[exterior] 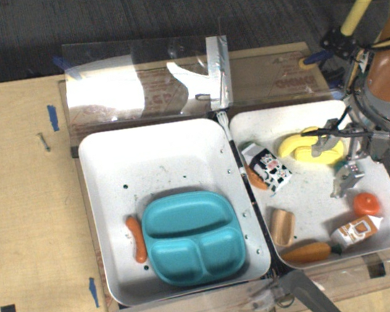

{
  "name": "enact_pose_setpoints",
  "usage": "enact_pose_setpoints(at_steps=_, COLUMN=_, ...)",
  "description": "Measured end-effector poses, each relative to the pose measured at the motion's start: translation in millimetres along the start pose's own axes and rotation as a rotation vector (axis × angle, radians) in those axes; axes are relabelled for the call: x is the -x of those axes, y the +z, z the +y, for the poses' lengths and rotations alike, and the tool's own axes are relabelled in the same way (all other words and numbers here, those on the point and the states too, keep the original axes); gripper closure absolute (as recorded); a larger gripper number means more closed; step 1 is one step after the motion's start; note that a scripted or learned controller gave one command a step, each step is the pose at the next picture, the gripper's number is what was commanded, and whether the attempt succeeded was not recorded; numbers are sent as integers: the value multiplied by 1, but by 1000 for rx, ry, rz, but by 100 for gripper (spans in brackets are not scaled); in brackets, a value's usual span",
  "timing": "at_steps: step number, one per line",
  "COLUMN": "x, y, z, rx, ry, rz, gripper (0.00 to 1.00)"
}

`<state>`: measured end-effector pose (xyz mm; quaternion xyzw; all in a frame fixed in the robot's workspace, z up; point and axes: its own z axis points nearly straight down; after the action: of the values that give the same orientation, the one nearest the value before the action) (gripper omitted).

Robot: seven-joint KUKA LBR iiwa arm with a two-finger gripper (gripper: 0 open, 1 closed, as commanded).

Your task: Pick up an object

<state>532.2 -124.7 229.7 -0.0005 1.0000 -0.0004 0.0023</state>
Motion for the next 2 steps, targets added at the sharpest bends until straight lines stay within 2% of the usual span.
enact_pose_setpoints(at_steps=1, x=42, y=125, z=29, rx=3, ry=24, rz=10, gripper=0)
enact_pose_setpoints(at_steps=2, x=133, y=38, z=44, rx=0, ry=-67, rz=-13, gripper=0)
